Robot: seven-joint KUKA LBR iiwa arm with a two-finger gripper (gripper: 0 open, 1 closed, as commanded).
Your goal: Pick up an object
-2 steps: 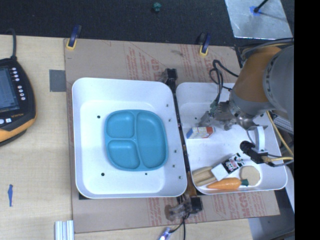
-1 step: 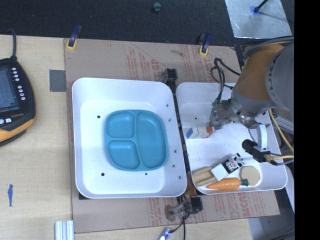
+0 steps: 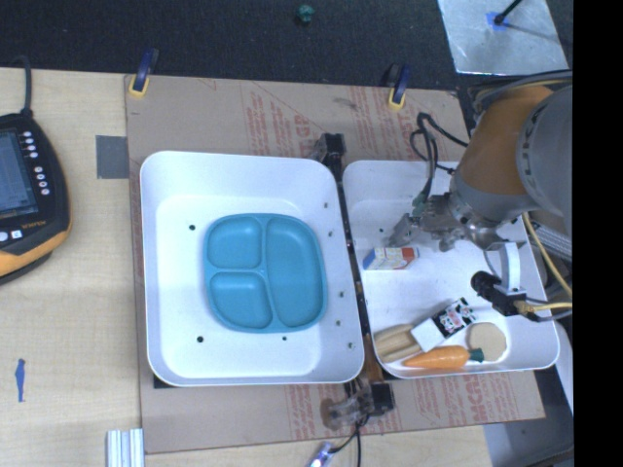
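We observe even, moderately bright overhead lighting across the bench. The two white bins (image 3: 156, 261) appear near saturation, with little surface detail on their walls. We note soft, short shadows under the blue plate (image 3: 265, 271) and beside the arm (image 3: 511, 163), with no hard edges. A reflective sheet (image 3: 498, 22) at the top right shows mild glare. The dark floor (image 3: 243, 13) along the top registers almost no detail. We find the overall resolution low: small items look soft, and printed text is unreadable. The arm reads slightly blurred.

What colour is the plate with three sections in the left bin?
Light blue. The plate shows clearly in the camera view, lying in the white left bin.
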